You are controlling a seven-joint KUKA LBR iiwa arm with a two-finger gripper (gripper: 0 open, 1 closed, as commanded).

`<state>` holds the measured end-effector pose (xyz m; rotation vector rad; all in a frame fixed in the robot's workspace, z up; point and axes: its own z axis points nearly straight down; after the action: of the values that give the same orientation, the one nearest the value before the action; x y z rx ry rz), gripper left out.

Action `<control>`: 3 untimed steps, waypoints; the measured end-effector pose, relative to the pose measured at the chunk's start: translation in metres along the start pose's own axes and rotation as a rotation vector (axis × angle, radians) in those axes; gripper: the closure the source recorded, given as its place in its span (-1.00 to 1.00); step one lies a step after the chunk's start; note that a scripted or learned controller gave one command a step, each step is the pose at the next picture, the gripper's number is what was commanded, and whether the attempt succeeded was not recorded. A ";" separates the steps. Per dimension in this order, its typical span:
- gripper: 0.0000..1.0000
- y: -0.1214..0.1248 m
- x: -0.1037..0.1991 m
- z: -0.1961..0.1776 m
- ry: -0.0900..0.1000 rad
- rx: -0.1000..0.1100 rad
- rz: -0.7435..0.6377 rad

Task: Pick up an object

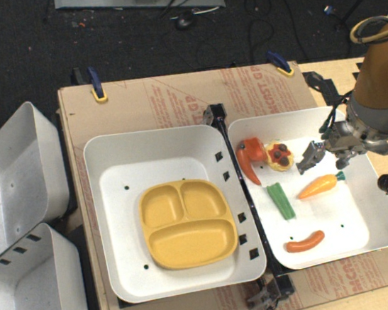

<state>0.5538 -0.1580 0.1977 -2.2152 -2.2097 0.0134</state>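
I saw a pepper [253, 157], tart [279, 156] and green stick [281, 201] crowding the orange carrot [318, 185]. The gripper [325, 156] hung just above it (fingers [310, 157] apart, holding nothing).

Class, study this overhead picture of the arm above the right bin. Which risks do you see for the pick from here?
1. The gripper hangs between the pastry and the carrot, so a descent might meet neither.
2. The pastry lies close beside the red pepper; grasping there could nudge both.
3. The carrot looks tapered and may roll aside.
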 end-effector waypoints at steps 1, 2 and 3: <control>-1.00 0.003 0.001 -0.008 -0.003 -0.015 -0.003; -1.00 0.003 -0.004 0.054 -0.002 -0.011 -0.001; -1.00 0.011 -0.007 0.097 -0.015 -0.041 -0.002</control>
<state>0.5629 -0.1646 0.1004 -2.2410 -2.2402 -0.0153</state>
